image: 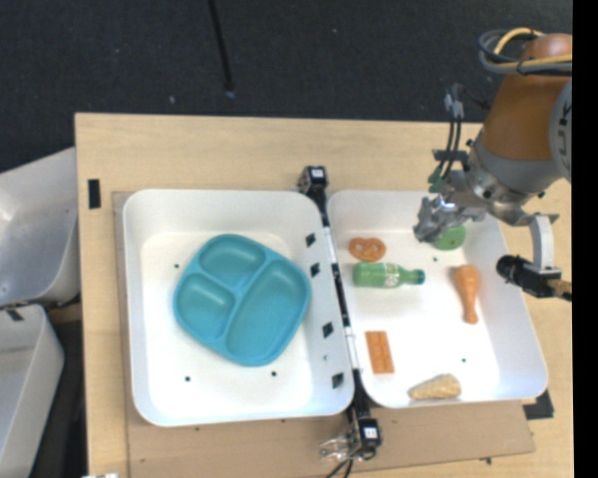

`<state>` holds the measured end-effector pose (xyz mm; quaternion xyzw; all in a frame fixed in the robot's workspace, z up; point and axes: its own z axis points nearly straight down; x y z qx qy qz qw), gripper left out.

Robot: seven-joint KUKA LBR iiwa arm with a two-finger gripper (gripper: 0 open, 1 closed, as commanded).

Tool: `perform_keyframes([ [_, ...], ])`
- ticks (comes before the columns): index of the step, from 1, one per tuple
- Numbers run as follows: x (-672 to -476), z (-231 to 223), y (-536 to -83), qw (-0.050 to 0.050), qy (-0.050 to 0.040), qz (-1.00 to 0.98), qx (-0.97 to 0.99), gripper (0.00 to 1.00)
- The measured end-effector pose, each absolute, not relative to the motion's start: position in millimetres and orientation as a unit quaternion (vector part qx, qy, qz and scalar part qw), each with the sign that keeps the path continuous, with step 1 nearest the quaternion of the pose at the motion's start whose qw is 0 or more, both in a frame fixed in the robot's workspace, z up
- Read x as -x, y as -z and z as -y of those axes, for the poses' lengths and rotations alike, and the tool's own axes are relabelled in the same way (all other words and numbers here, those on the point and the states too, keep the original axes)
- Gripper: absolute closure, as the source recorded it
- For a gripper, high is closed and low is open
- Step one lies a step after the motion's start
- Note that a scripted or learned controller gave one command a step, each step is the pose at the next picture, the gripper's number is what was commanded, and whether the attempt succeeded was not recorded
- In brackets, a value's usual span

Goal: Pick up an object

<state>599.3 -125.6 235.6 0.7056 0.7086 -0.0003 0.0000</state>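
Nearest the camera, at the front edge of the right bin (508, 366), lies a pale tan lump (435, 388) like a piece of bread, with an orange rectangular block (379, 352) just behind and to its left, close to the divider. Further back, a green bottle (387, 277) lies on its side near the middle of that bin, an orange drumstick-shaped piece (467, 291) sits apart to its right, and a small brown pretzel-like item (368, 249) rests just behind the bottle. Across the divider, the left bin (149, 366) holds a blue sectioned plate (242, 298). At the far right corner of the right bin, the gripper (439, 225) hangs low over a small green object (450, 235), partly hiding it; whether the claw is open or closed, or grips that object, cannot be told. Behind it rises the grey arm (523, 127) with its orange band.
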Motion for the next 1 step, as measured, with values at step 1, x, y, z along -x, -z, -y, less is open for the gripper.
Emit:
perform_keyframes([
  [1, -593.4, 71.4, -240.0, 0.0, -0.0009, -0.71, -0.705, 1.0],
])
